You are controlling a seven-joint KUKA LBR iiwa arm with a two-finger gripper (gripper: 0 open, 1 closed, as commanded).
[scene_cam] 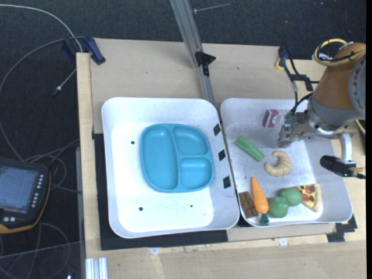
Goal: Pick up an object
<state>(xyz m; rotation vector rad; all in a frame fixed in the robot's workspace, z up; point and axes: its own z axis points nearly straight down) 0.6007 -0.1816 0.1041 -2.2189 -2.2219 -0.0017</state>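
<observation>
- The wooden surface [157,68] carries two shallow white bins side by side.
- The left bin [116,173] holds a smooth blue divided plate [176,157] with three compartments.
- The right bin [334,199] holds small toy foods.
- The jaws [286,137] hang low over the right bin's far half, just above the croissant; whether they are parted or closed, I cannot tell.
- A green pod-shaped piece [249,147] lies slantwise, long axis from upper left to lower right.
- The ridged tan croissant [279,163] curls (ends pointing left).
- The carrot [259,196] lies with its orange tip away from the camera.
- Near it: a pizza slice [310,195], a green round fruit [285,203], and a small pinkish packet [271,118].
</observation>
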